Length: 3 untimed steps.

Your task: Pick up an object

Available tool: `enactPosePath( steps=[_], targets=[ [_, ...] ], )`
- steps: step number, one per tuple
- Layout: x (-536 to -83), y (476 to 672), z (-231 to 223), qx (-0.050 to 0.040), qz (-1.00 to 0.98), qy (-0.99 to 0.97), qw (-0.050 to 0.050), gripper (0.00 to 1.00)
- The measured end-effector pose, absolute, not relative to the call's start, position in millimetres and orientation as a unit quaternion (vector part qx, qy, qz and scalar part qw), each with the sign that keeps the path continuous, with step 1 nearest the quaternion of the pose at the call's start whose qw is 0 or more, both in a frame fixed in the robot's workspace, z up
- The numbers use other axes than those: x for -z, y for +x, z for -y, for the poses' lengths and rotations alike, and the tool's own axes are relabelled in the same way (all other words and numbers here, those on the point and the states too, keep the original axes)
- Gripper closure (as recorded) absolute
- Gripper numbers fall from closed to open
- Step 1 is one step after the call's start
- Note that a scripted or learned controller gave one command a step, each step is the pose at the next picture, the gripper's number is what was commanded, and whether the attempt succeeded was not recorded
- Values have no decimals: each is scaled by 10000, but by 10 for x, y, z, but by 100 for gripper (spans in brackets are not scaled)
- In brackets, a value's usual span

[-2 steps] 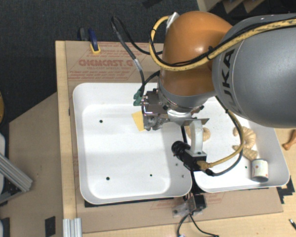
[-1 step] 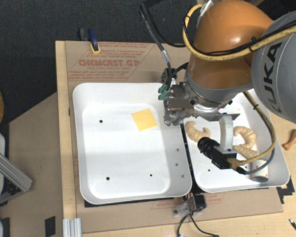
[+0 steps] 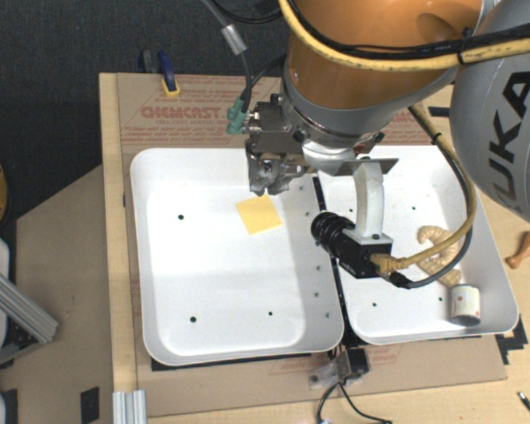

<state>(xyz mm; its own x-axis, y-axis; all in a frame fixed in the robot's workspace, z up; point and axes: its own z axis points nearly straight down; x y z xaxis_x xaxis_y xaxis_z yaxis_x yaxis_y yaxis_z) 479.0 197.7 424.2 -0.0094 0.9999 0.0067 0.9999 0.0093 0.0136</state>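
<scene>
You have two white bins side by side on the bench, the left bin (image 3: 159,263) and the right bin (image 3: 424,321), their inner walls touching down the middle. The arm (image 3: 380,42) comes in from the right and hangs large over the far edge of both, covering the back of the right bin and its inner corner.

The gripper (image 3: 267,177) sits low over the far part of the left bin, close to the divide. You cannot tell from here how its jaws stand; the tips are a dark, blurred mass.

Just below and touching the gripper's tip in the view lies a yellow square (image 3: 260,215), flat on the left bin's floor, toward the back and nearer the right wall. It is turned slightly, its corners off the bin's lines, and being nearly square it has no clear long axis. Whether the gripper touches it, you cannot tell.

In the right bin, a tan piece (image 3: 433,235) lies near the middle right, and a small white cylinder (image 3: 465,303) stands near the front right corner. A black bracket (image 3: 353,250) with cables hangs over the divide, between the square and those two.
</scene>
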Motion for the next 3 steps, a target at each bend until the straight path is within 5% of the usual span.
enactPosePath(
  steps=[1,2,3],
  targets=[
    [-2945,4768,-2257,67,-7082,7060,-30,100],
    [-3373,4797,-2052,-21,-7064,7078,10,100],
    [-3422,4790,-2257,-10,-7081,7061,2,100]
  ],
)
